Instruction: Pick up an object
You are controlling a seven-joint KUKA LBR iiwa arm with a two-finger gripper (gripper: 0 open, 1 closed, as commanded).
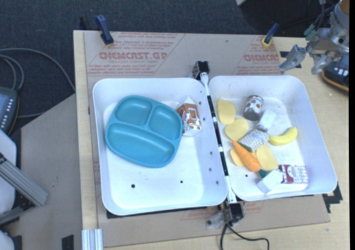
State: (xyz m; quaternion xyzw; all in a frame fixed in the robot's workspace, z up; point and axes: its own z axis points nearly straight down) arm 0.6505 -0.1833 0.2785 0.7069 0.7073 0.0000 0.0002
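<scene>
Here, two shallow white bins, glossy plastic: left bin (111,188), right bin (319,149). Left holds one blue sectioned plate (144,131), smooth, and one small brown-printed packet (190,118). Right holds a jumble at frame centre-right: one yellow banana (283,136), one orange carrot (247,157), perhaps four pale yellow pieces, partly overlapped. Gripper (302,57), upper right, cut off; fingers spread, nothing between.

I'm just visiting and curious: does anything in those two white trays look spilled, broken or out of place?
Nothing looks spilled or broken. The right bin holds a loose jumble of toy food, with a carrot lying across yellow pieces. The blue divided plate sits skewed in the left bin, a small carton at its edge.
</scene>
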